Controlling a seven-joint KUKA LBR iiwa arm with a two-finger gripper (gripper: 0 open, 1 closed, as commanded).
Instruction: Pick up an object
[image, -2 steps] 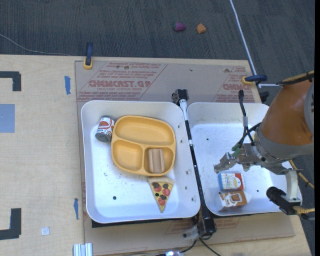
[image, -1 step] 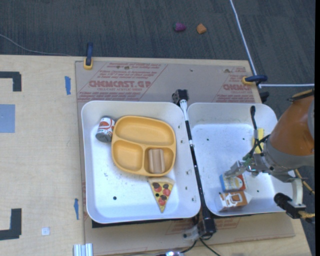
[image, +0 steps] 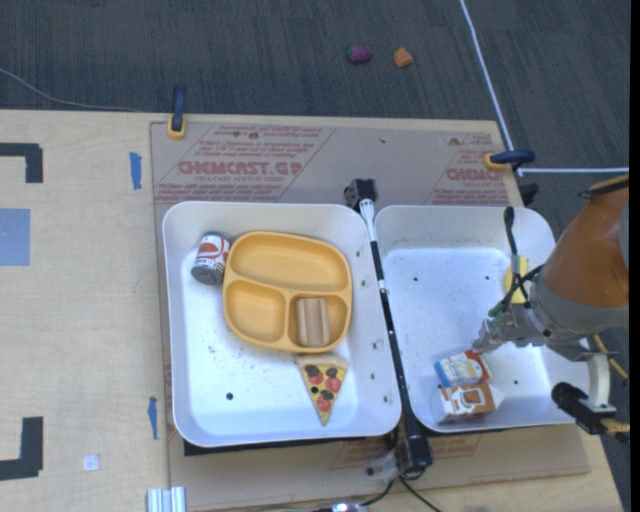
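Pincer (image: 497, 333) low in right bin (image: 430, 250), grip state can't tell; small carton (image: 465, 385) lies just beside it, front of bin; left bin (image: 190, 330) holds yellow divided plate (image: 287, 288), can (image: 209, 258), pizza slice (image: 324, 386).

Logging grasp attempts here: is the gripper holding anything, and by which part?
Cannot be told. The gripper sits just above the small carton in the right bin.
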